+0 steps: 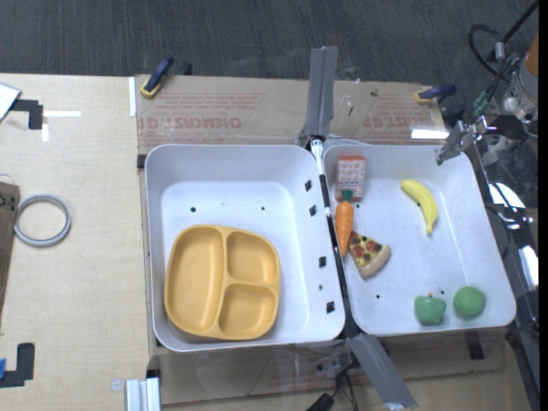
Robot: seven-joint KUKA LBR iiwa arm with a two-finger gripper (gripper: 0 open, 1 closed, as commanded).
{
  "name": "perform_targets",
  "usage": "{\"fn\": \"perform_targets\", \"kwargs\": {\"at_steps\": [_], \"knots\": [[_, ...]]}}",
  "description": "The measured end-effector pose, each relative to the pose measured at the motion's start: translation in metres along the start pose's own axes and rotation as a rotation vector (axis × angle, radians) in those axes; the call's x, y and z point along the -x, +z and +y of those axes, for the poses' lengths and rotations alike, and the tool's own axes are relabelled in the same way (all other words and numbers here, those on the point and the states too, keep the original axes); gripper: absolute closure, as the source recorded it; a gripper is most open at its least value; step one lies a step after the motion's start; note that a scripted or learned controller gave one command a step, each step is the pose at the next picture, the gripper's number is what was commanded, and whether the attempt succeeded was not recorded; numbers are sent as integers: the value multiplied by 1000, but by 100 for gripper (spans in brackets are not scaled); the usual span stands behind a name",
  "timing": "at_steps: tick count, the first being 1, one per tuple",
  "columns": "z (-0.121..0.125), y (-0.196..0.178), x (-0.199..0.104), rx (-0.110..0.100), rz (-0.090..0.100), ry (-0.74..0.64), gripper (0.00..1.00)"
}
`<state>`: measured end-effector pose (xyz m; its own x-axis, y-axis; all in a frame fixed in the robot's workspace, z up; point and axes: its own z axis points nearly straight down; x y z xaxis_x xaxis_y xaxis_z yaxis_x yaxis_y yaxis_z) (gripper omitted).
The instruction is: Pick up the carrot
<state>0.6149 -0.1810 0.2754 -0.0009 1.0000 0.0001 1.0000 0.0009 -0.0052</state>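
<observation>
The orange carrot [343,226] lies lengthwise against the left wall of the right bin [479,255], its green top pointing to the far side. Its tip touches a pizza slice [369,255]. My gripper [456,142] hovers over the far right corner of the right bin, well away from the carrot and to its right. Nothing shows in the gripper.
A small box [351,175] stands just beyond the carrot's top. A banana [422,203], a green pepper [431,308] and a green round fruit [468,301] share the right bin. A yellow divided plate [224,281] sits in the left bin [171,178]. A tape roll [40,220] lies far left.
</observation>
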Motion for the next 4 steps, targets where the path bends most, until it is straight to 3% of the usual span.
{"fn": "perform_targets", "kwargs": {"at_steps": [1, 2, 3, 4], "knots": [[-49, 123, -48, -2, 1, 3, 0], [-109, 183, -82, 5, 2, 72, 0], [-134, 183, -86, 11, 1, 138, 0], [-133, 176, -86, 6, 4, 141, 100]]}}
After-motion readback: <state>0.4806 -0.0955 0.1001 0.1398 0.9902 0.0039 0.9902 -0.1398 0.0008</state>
